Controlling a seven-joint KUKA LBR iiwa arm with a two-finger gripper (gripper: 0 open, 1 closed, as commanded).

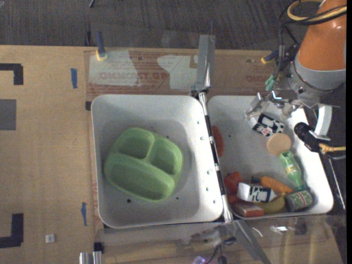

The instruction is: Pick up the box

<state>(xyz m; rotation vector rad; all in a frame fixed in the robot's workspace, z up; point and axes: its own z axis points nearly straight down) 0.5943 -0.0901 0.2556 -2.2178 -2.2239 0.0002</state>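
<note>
A small black-and-white box [268,125] lies tilted in the upper part of the right bin [242,147]. My gripper [270,108] hangs directly over it, at its far edge, below the orange band of the arm. Whether the gripper touches the box is not visible. A second white box with black print [256,192] lies at the bin's near edge among other items. A flat red box [250,210] sits beside it in the front corner.
The right bin also holds a tan disc [279,144], a green bottle [291,169], a carrot [276,185], a red pepper [233,180], a banana [273,205], a can [298,200] and a red item [218,140] by the left wall. A green divided plate [144,163] lies in the left bin [104,114].
</note>
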